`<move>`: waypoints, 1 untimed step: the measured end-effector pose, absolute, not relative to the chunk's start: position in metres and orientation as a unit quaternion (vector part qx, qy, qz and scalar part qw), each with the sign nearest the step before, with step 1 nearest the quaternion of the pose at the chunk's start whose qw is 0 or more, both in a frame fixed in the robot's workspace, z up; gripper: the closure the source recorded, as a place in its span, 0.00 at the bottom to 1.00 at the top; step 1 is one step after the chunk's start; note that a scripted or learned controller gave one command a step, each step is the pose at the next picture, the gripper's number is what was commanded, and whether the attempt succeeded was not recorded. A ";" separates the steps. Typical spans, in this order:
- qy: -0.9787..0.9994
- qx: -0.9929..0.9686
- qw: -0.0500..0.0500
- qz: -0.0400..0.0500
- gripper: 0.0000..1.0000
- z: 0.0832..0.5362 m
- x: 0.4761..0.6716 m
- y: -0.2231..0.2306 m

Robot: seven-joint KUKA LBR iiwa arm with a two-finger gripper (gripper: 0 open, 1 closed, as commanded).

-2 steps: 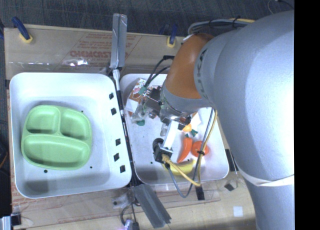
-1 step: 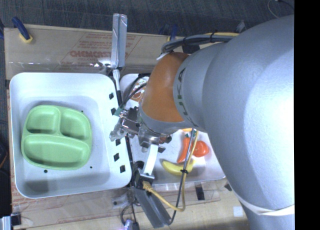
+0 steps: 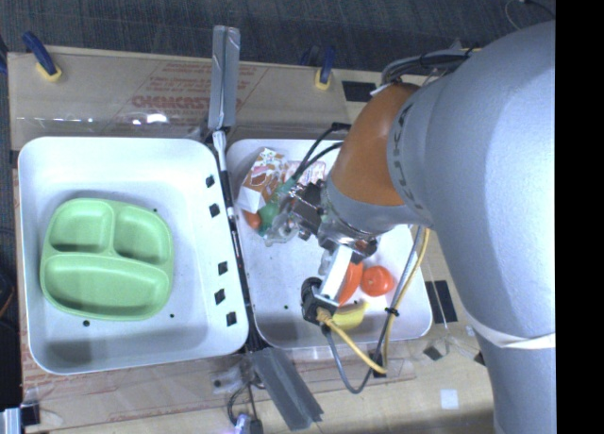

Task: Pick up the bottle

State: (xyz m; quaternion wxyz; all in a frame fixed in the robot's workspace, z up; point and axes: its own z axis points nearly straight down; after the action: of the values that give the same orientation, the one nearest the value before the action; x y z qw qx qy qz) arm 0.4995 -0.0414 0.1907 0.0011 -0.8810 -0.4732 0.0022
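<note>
From my station I see the grey arm (image 3: 491,187) reaching in from the right and covering much of the right bin (image 3: 283,328). Its orange band (image 3: 368,154) sits over the upper middle of that bin. The claw (image 3: 300,208) is low in the bin's upper left part, dark and cluttered with cables, and I cannot tell whether it is wide or narrow, or whether anything sits in it.

What I take for the bottle (image 3: 272,222) lies in the right bin just to the left of the claw, close to the wall that divides the two bins. It looks clear, with a green patch and a bit of orange at its left end. It is touching the claw or very nearly so, but I cannot tell which.

Just above the bottle lies a colourful packet (image 3: 267,174), near the bin's top edge. Lower in the same bin, under the arm's wrist, a red ball (image 3: 377,280) sits beside an orange piece (image 3: 350,282), and a banana (image 3: 347,315) lies just below them near the front rim. A yellow cable (image 3: 363,352) loops from the arm over that front rim.

The left bin (image 3: 123,154) holds a green divided plate (image 3: 106,258), lying flat towards its left side, well apart from the claw. Both bins rest on the tabletop (image 3: 113,83), with blue clamps (image 3: 41,55) at its back edge.
</note>
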 end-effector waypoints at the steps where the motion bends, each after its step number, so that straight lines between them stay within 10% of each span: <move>1: -0.476 -0.879 0.003 0.004 1.00 0.200 0.499 -0.041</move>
State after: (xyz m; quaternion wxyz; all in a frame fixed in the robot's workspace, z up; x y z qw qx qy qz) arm 0.4994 -0.0406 0.1997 0.0026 -0.8794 -0.4760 0.0036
